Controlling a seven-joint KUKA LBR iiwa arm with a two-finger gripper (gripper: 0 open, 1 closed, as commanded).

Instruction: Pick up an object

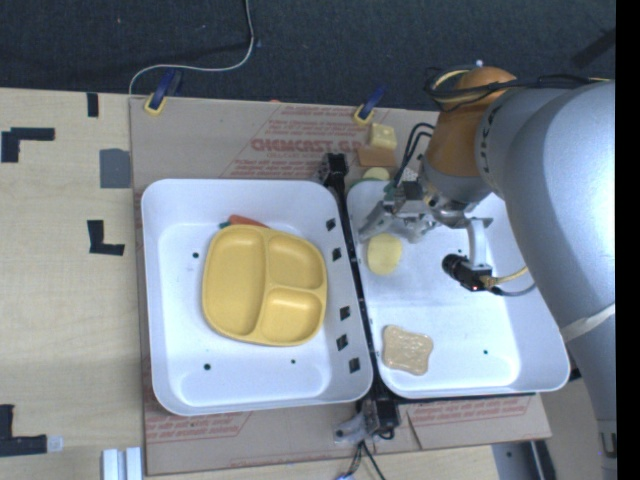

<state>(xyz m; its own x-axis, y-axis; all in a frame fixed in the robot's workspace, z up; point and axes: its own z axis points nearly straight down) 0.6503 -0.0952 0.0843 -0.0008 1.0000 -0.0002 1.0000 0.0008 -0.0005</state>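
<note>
The gripper (385,223) hangs low in the right bin (520,363), just above a pale yellow ball (385,255) near the divider, and I cannot tell how its tips are set or whether they have anything. A tan flat piece (407,349) lies nearer the front, and a yellow divided tray (265,285) fills the left bin (165,268). My worry is that the round ball rolls off toward the wall as the tips close, leaving them shut on nothing.
</note>
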